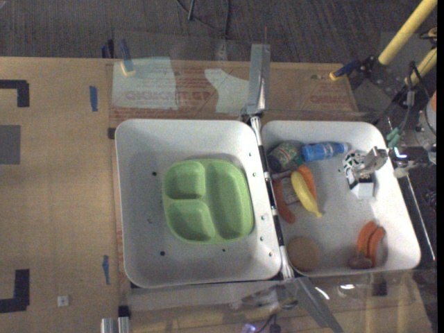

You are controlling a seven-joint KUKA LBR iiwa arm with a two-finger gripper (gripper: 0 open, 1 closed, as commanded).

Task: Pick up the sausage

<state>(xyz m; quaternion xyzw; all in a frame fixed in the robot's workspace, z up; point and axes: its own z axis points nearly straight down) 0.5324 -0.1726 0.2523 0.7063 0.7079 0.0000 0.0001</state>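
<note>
The sausage (282, 201) lies along the left wall of the right bin (409, 220), pressed close to the banana (306, 193) and a carrot (308, 180). Tight there, little room. The pincer (365, 164) hangs over that bin's upper right; how it stands, I cannot tell. One blue bottle (322, 150) is up top, one round cookie (304, 252) sits at the lower edge, and two orange pieces (371, 238) are low right. The bin's middle floor is open. The left bin (139, 144) carries one green tray (207, 200).

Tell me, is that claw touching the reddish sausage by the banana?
Apart. The camera view shows the gripper near the right bin's far side, with bare white floor between it and the sausage.
</note>
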